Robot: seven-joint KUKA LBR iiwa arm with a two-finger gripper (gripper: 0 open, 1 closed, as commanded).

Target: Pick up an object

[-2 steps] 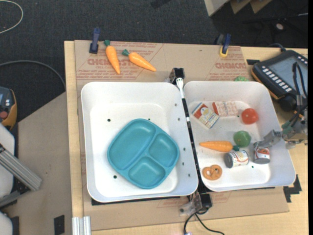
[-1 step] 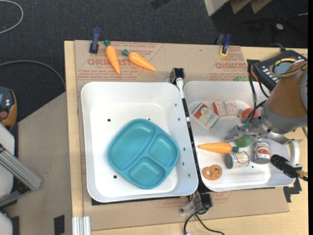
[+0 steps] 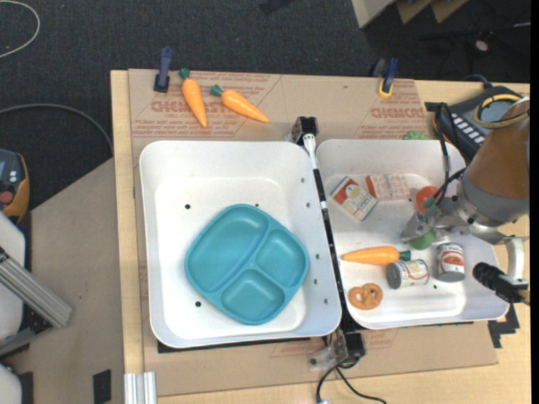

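- Carrot (image 3: 370,256) lies in the right bin (image 3: 472,310), at eight o'clock from the gripper (image 3: 421,228), likely the nearest target.
- Whether the gripper is spread or pinching, I cannot tell.

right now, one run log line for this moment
arm: over right bin | tool: low beside carrot, grip unclear | nearby: two cans, pretzel | left bin: teal divided plate

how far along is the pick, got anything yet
Nothing looks lifted yet. The gripper is low in the right bin, just above the carrot and beside the cans. Those items all lie on the bin floor, so the grasp and lift remain.
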